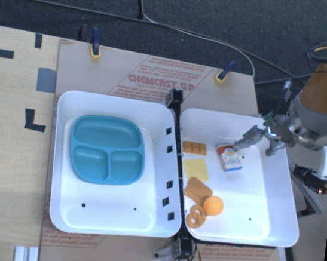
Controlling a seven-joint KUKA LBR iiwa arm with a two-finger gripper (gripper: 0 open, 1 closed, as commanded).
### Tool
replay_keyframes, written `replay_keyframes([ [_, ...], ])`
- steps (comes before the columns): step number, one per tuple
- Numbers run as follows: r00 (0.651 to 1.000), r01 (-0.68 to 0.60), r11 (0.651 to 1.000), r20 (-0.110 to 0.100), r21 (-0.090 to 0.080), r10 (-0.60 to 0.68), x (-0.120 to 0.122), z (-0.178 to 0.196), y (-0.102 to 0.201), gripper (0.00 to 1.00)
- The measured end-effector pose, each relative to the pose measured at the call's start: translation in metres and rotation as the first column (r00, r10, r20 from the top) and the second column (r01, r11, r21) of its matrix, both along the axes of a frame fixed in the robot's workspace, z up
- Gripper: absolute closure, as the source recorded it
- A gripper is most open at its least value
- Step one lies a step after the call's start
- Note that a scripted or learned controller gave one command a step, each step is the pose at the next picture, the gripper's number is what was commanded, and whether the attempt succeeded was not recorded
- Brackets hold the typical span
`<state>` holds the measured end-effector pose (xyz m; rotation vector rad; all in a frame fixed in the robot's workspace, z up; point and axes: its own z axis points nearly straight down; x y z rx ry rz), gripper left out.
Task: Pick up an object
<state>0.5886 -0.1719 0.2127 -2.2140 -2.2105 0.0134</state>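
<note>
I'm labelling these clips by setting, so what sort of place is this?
Probably a robotics lab bench set up for grasping trials. A grey arm reaches over two white bins, clamps pin a cardboard sheet to the bench, and toy food such as an orange ball lies in the right bin.

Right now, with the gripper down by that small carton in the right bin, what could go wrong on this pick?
1. The gripper meets the small carton at its upper corner, so it may push or tip it instead of gripping.
2. The carton lies tilted on the right bin floor; an off-centre grasp could let it slip.
3. A shove could slide it toward the waffle and yellow slice nearby.
</note>
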Motion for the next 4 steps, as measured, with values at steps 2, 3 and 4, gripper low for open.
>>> replay_keyframes([
  [2,1.000,-0.003,1.000,0.005,-0.002,0.003,-0.003,-0.057,0.007,0.00],
  [3,1.000,-0.003,1.000,0.006,-0.002,0.003,0.000,-0.122,0.006,0.00],
  [4,1.000,-0.003,1.000,0.014,-0.004,0.003,0.001,-0.128,0.006,0.00],
])
